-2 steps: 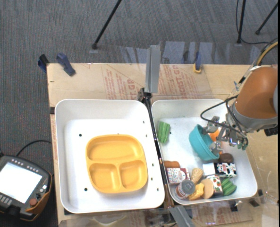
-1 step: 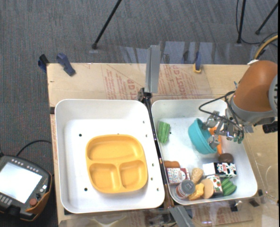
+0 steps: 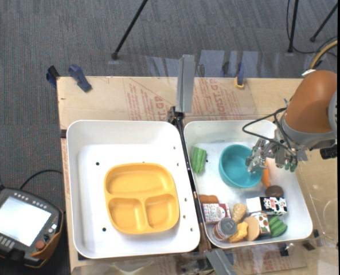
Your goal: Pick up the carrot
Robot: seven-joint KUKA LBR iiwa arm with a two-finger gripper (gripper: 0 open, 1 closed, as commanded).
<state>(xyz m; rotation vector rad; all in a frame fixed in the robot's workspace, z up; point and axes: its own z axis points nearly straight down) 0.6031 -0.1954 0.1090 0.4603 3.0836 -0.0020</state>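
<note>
Orange sliver: that's the carrot (image 3: 265, 175), peeking out just right of the teal bowl (image 3: 239, 165) in the right bin (image 3: 305, 208), so it's sitting wedged between the bowl and the bin's right wall.
Gripper: the gripper (image 3: 260, 158) is hanging over the bowl's right rim, just up and left of the carrot, probably lining up for it since that's the only gap to reach through.
Pincer state: honestly can't tell how wide it's spread, the metal bits are blurring together from this angle, and nothing is showing between them.
Arm: the grey arm with the orange band (image 3: 311, 105) is coming in from the right and leaning over the bin's far corner, which is hiding part of that side.
Clutter: a pile of toy food, little milk cartons (image 3: 266, 205), cookies (image 3: 239, 212) and a green pickle thing (image 3: 199, 160), is crowding the near end of the bin, so the carrot's spot is tight.
Left bin: the left bin (image 3: 83, 142) is just holding a yellow divided tray (image 3: 141, 198), well apart from the action.
My guess: the bowl is going to get bumped if the descent is a bit off.
</note>
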